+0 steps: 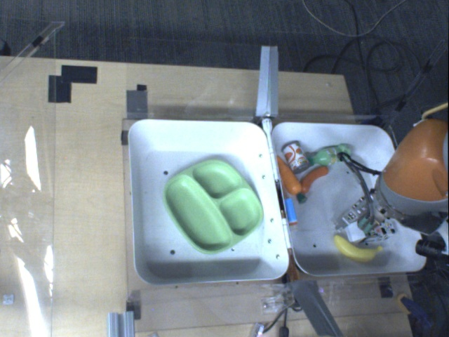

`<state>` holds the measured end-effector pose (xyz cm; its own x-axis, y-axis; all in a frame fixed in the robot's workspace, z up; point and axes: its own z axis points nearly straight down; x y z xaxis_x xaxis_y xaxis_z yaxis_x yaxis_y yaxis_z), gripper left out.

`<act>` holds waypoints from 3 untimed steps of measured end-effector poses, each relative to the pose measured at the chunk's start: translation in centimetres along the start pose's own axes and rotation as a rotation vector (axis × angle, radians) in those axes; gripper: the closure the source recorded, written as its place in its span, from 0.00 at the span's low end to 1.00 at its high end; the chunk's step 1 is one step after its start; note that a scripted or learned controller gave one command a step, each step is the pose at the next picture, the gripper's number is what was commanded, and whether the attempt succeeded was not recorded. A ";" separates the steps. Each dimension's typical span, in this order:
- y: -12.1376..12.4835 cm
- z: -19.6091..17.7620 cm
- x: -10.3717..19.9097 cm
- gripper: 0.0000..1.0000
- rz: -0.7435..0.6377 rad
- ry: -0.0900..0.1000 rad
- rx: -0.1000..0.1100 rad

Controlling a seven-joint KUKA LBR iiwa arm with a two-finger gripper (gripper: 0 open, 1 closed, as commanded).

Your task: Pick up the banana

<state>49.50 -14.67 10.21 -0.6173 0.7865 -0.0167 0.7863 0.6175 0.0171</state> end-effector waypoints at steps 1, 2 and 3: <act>0.0 0.0 0.0 0.00 0.000 0.000 0.000; 3.0 1.1 4.6 0.00 -0.164 0.008 0.007; 2.8 -10.7 3.9 0.00 -0.124 0.008 0.008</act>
